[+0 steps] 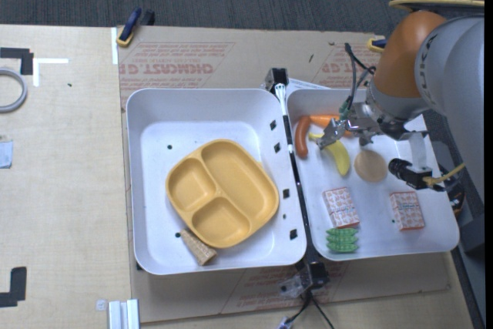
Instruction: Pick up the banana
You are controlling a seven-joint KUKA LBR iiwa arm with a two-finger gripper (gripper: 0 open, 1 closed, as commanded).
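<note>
The banana (338, 156) lies in the right bin (439, 239), directly under and just in front of the gripper (333, 136), whose tips sit at its upper end; whether they are apart or closed on it I cannot tell. A sausage (301, 136) lies just left of the gripper, a carrot (323, 120) behind it, and a tan ball (370, 166) to its right. Farther left, the other bin (146, 189) holds a yellow plate (222, 192).

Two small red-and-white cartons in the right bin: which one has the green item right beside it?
The left carton, mid-bin; the green item lies just below it. The other carton lies near the right wall.
</note>
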